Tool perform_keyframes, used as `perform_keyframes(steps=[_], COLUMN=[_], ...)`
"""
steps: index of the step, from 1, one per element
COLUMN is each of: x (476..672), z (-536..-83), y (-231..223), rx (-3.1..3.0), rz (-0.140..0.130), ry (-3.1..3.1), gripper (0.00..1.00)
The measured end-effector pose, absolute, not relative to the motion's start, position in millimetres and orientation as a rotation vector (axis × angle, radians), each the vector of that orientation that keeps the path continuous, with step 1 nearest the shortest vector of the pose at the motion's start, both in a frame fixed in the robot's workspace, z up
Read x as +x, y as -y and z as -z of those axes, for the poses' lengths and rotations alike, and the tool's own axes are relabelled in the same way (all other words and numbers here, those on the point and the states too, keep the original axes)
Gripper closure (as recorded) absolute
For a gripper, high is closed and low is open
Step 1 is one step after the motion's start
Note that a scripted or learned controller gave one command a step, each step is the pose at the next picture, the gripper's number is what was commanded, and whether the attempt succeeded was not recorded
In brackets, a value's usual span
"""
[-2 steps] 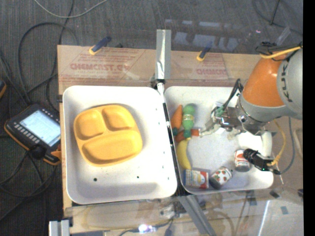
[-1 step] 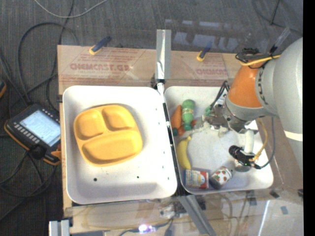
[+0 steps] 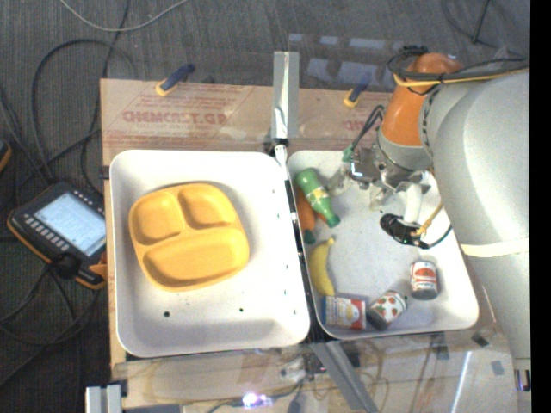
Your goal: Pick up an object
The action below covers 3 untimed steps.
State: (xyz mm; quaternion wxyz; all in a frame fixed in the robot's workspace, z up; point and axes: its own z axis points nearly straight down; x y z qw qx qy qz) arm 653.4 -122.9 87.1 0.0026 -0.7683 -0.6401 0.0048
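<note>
My gripper [image 3: 380, 186] hangs over the far part of the right bin [image 3: 458, 317], below the orange wrist band. A green bottle [image 3: 316, 197] lies just to its left, apart from it, with an orange carrot-like piece [image 3: 306, 217] beside the bottle at the bin's left wall. Nearer the front, a yellow banana [image 3: 322, 268] lies lengthwise. Along the front wall sit a red-and-white carton [image 3: 343, 311], a small red-and-white strawberry-like item [image 3: 388, 308] and a small red can [image 3: 424, 279]. I see nothing between the fingers.
The left bin [image 3: 138, 334] holds a yellow divided plate [image 3: 188, 235]. A metal divider rail [image 3: 281, 101] runs between the bins at the back. The bulky grey arm [image 3: 491, 170] covers the right side of the right bin. A handheld controller [image 3: 58, 224] lies left of the bench.
</note>
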Motion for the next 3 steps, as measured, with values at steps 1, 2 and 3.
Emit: perform_keyframes(steps=[1,2,3], x=[661.9,669.7,671.1], z=[-86,-88,-99], y=[108,99,98], rx=[-2.429,-2.404,-2.404], rz=[-0.042,-0.005,-0.003], ry=[1.972,2.038,2.043], gripper=[0.00,0.00,1.00])
